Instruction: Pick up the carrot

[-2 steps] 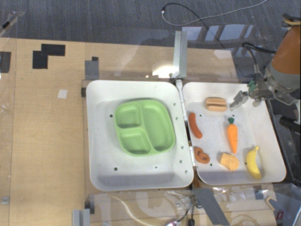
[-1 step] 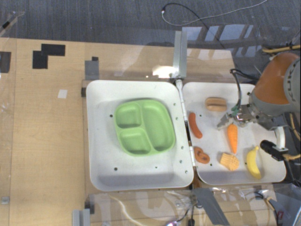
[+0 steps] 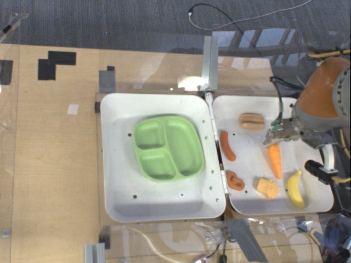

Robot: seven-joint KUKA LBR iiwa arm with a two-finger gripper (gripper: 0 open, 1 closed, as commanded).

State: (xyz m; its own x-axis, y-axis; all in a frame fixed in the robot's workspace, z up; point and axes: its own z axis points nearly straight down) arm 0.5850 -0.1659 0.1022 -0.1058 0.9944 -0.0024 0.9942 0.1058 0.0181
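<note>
You have the left bin (image 3: 118, 201) with its green divided plate (image 3: 167, 148), the right bin (image 3: 241, 203) with the carrot (image 3: 275, 160) lying between sausage (image 3: 227, 146) and banana (image 3: 295, 189), and the jaws (image 3: 277, 136) at its top end, open or closed I cannot tell.
</note>
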